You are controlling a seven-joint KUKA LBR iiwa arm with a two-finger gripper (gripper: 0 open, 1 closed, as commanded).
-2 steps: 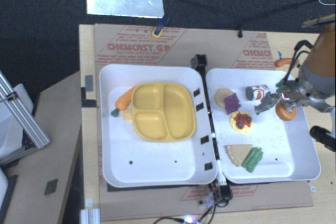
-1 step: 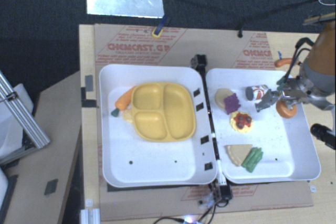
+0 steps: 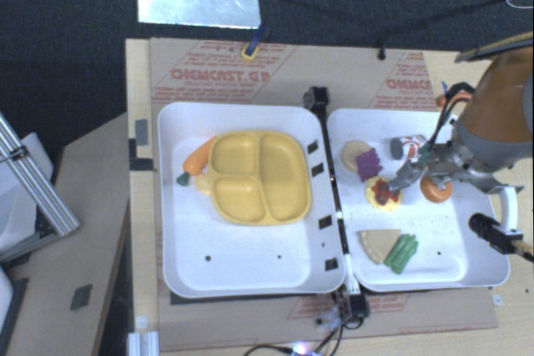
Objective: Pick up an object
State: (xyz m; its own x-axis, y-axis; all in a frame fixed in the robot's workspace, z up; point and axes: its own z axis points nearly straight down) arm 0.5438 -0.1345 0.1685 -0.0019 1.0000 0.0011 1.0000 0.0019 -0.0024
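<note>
My gripper (image 3: 402, 179) reaches into the right bin (image 3: 480, 267) from the right, low over its middle. Its tip is right beside a small yellow and red toy food piece (image 3: 381, 194), seemingly touching its upper right edge. An orange ball (image 3: 435, 191) lies just right of the gripper, partly behind it. A red and white can (image 3: 406, 147) sits above it. A purple piece (image 3: 369, 165) and a tan round cookie (image 3: 356, 153) lie to the left. A tan bread slice (image 3: 377, 243) and a green piece (image 3: 401, 253) lie near the bin's front.
The left bin (image 3: 179, 263) holds a yellow divided plate (image 3: 254, 177) with an orange carrot (image 3: 197, 157) at its left edge. A black divider (image 3: 328, 179) runs between the bins. The arm's grey body (image 3: 496, 146) covers the right bin's right side.
</note>
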